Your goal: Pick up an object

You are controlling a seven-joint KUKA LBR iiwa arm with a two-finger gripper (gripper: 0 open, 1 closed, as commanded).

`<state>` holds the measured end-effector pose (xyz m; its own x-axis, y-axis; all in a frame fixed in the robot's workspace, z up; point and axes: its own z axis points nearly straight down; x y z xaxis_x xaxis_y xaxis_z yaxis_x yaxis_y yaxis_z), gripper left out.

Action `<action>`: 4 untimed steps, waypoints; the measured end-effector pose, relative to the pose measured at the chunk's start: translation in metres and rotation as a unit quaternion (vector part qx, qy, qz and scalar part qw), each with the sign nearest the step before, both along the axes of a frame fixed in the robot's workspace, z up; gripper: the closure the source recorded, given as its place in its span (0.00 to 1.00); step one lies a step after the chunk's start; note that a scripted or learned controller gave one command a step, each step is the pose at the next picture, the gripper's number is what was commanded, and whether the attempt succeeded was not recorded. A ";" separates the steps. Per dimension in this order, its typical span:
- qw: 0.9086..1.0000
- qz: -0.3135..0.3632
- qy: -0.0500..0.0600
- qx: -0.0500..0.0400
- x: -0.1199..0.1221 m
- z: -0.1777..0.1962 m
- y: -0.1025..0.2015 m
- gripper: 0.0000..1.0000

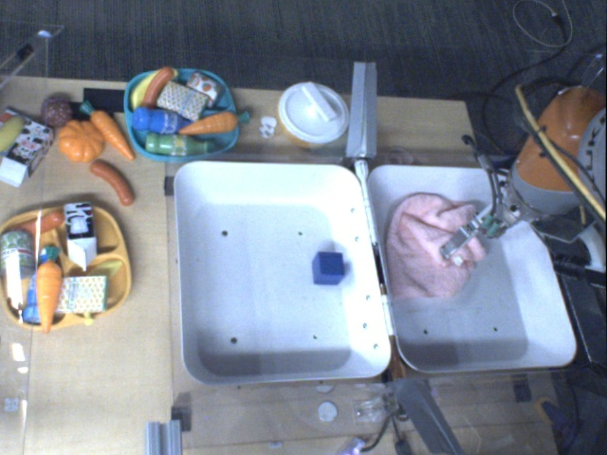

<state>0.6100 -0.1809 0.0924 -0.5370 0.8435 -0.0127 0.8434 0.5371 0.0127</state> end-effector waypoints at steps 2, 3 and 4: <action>0.997 0.081 0.000 -0.002 0.000 0.000 0.045 0.00; 0.997 -0.076 0.004 0.002 -0.045 0.002 0.070 0.00; 0.997 -0.075 0.002 0.003 -0.043 0.012 0.072 1.00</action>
<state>0.5674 -0.1090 0.1046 -0.4048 0.9144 -0.0049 0.9143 0.4048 0.0126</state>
